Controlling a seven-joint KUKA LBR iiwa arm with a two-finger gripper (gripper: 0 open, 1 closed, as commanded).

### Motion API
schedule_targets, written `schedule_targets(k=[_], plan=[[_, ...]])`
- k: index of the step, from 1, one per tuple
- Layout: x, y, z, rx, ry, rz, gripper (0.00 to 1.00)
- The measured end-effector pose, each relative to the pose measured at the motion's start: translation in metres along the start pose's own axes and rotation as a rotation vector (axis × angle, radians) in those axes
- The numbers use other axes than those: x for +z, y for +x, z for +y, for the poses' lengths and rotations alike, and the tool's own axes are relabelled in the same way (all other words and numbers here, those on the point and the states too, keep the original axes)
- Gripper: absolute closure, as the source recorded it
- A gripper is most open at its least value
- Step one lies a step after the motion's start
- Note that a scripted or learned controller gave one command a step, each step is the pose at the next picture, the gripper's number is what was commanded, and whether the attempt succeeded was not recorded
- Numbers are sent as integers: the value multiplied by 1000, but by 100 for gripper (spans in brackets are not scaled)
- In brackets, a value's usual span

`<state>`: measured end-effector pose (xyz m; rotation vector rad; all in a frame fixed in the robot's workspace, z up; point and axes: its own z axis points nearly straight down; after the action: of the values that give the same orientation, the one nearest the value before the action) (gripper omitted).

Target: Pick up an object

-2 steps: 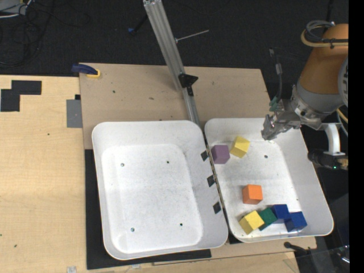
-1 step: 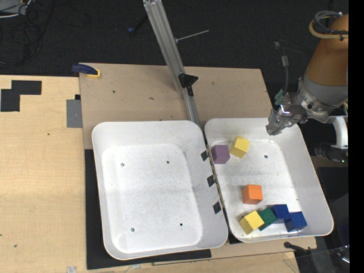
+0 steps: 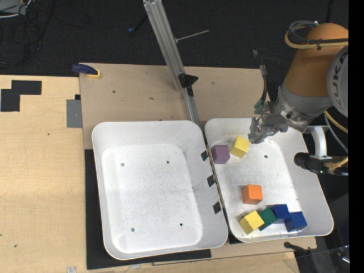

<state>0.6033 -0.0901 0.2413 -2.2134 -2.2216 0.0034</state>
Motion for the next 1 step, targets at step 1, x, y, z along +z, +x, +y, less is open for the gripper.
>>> schedule_targets(k=[1], plan=[[-4, 41, -19, 0, -1, 0, 100]])
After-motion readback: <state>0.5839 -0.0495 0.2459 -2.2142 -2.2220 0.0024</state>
